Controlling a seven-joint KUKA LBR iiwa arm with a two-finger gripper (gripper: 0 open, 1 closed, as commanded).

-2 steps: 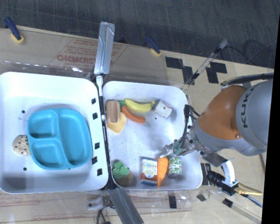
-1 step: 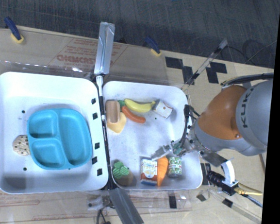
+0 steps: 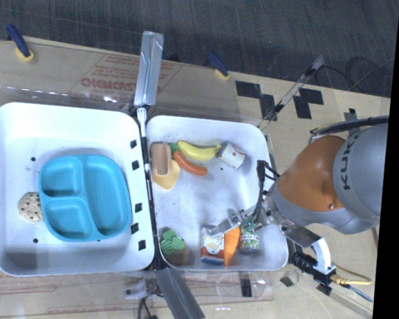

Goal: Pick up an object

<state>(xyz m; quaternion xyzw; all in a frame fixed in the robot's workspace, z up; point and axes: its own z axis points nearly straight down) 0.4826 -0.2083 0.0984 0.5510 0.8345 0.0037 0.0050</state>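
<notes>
My gripper [image 3: 242, 222] is down in the right bin [image 3: 203, 197], near its front right corner. Just below it lie an orange carrot [image 3: 231, 245], a small can [image 3: 250, 242] and a small carton [image 3: 212, 245], all packed close together. The gripper's tip hangs right over the carrot's top and the can; whether it touches either is unclear. At the back of the bin lie a yellow banana [image 3: 197, 149], a red-orange sausage [image 3: 190, 166] and a small white cup [image 3: 232, 155]. A tan bread piece [image 3: 162, 164] rests against the left wall. A green item [image 3: 173, 242] sits at the front left.
The left bin [image 3: 13, 146] holds a blue divided plate [image 3: 84, 197] and a cookie [image 3: 30, 206] beside it. The arm's grey and orange body [image 3: 322, 183] overhangs the right bin's right wall. A metal bar [image 3: 149, 67] stands behind the divider.
</notes>
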